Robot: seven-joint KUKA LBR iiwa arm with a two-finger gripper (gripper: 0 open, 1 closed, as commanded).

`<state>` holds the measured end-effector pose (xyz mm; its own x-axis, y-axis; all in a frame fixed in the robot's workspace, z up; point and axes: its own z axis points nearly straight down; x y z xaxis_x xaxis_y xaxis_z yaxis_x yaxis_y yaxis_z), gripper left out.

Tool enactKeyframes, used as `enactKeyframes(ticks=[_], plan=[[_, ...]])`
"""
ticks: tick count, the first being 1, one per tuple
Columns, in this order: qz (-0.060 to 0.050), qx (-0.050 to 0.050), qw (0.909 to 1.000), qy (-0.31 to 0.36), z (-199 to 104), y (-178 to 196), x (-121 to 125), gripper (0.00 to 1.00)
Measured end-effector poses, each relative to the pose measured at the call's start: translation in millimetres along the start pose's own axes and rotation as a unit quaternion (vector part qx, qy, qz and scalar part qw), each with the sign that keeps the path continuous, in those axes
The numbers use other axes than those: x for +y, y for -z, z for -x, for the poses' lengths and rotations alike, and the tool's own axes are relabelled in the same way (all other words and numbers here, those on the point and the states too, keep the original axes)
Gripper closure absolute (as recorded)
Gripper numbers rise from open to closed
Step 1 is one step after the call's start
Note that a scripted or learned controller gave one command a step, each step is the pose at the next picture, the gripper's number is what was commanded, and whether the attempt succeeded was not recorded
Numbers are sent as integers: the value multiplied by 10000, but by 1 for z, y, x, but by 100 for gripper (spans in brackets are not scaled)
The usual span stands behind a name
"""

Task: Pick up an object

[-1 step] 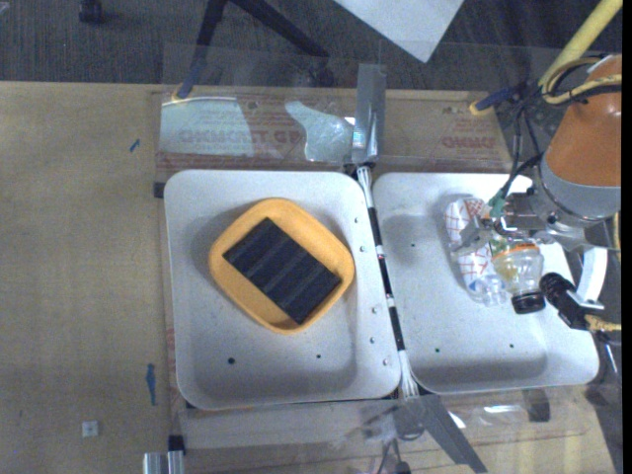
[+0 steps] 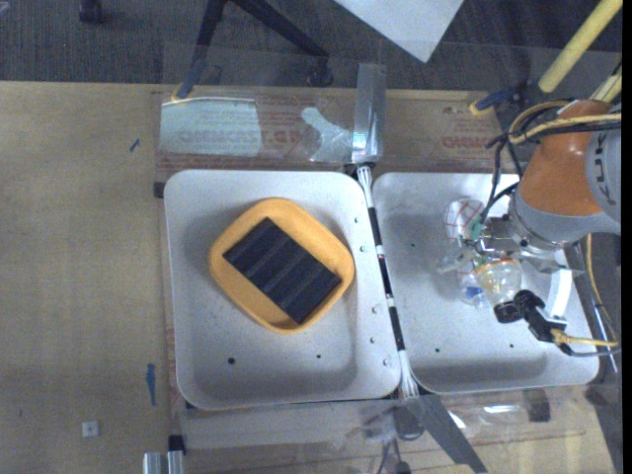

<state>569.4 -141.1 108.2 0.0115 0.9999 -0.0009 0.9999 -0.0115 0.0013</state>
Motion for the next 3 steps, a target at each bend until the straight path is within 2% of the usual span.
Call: enactKeyframes(ticks=[1,2,3], plan=[[67,-53,9911,1330,-13,-12,5,0],[74,-59,9895,1442,-28,-12,11,0],[71,-59,9877,1562,-29,-12,15,0]])
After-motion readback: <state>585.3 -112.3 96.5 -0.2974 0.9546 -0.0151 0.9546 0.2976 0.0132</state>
